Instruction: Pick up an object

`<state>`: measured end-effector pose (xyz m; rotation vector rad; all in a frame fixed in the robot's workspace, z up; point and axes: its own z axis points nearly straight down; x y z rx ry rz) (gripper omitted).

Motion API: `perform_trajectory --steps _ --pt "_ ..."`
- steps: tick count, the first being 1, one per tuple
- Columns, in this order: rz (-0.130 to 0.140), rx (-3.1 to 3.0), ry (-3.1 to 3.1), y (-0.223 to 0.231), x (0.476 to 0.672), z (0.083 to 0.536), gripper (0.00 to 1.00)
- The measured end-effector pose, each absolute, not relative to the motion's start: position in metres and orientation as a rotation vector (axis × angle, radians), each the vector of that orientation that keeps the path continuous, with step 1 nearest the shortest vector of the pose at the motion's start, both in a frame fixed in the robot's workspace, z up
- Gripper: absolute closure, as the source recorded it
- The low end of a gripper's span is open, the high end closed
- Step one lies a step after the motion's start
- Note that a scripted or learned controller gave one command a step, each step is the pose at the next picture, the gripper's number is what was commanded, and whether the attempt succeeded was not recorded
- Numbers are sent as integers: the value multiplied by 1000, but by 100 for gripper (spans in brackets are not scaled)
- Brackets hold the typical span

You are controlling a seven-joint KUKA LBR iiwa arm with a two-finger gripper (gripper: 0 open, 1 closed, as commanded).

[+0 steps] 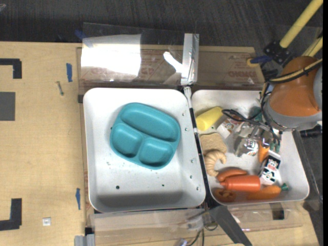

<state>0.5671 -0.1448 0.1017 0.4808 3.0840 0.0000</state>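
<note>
Two white bins sit side by side on the bench. The left bin holds a teal divided plate, lying flat near the middle with bare white floor all round it — widest along the near edge and the left wall.

The right bin is crowded. A yellow block lies near the far-left corner, close against the shared wall. Just below it rests a tan croissant-shaped toy, also hugging that wall. Along the near edge, an orange-red sausage lies lengthwise over a carrot whose tip reaches toward the near-right corner. A small black-and-white packet stands just above the carrot's right end.

The arm comes in from the right, its orange band over the bin's far-right corner. The gripper is down in the middle of the right bin, between the yellow block and the packet; its metal parts blur into the clutter there, so I cannot tell how its jaws stand or whether anything sits between them. Something small and orange shows just to its right, possibly another toy. The little free floor in this bin lies along the right wall.
</note>
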Motion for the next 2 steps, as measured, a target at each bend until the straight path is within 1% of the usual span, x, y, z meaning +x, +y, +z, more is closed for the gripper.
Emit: perform_trajectory --steps 1,2 --pt "-2 642 3058 -166 551 263 100" --pt "-1 644 3069 -165 549 257 0"
